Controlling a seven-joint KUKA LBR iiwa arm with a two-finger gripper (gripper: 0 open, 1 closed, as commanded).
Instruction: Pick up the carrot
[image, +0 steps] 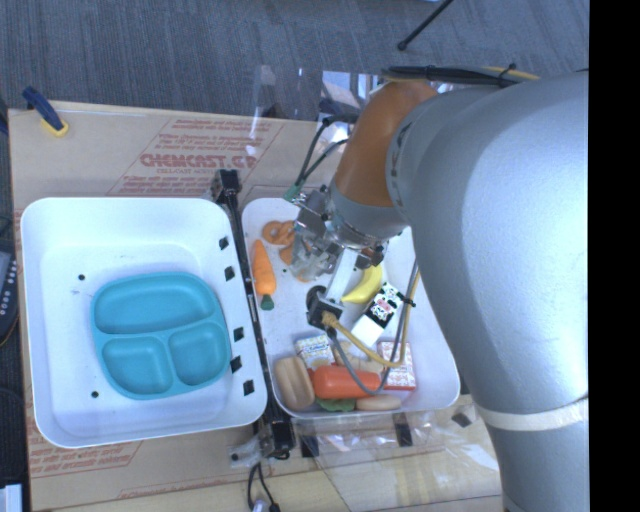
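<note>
Brown cardboard (150, 160) with red print spread over a bench, grey carpet beyond. Two shallow white bins side by side on top, with black clips (232, 265) along the seam between them.

At the view's left, the left bin (40, 300), holding a blue divided plate (158, 332) with three compartments, lying flat in the middle.

At the view's right, the right bin (435, 370), crowded with toy food. Carrot (262, 268) lying flat in this bin, close along its left wall, orange body running away from the camera, green tip toward the near side. Just beyond the carrot, a small orange piece (278, 232), shape hard to make out.

Reaching in from the right, a large grey arm (500, 250) with an orange band (375, 140), covering much of the right bin. Gripper (305, 258) low over the bin, just right of the carrot and not around it. Impossible to tell whether clenched or released.

Right of the gripper, a yellow banana (365, 287) and a black-and-white carton (380, 308). Along the near wall, a tan bun (293, 380), a red-orange piece (342, 381) resting on something green (338, 404), a pale pink piece (380, 403), a small printed box (313, 347) and a second box with red print (400, 375).

At the far left corner of the bench, a blue and yellow clamp (45, 110).
</note>
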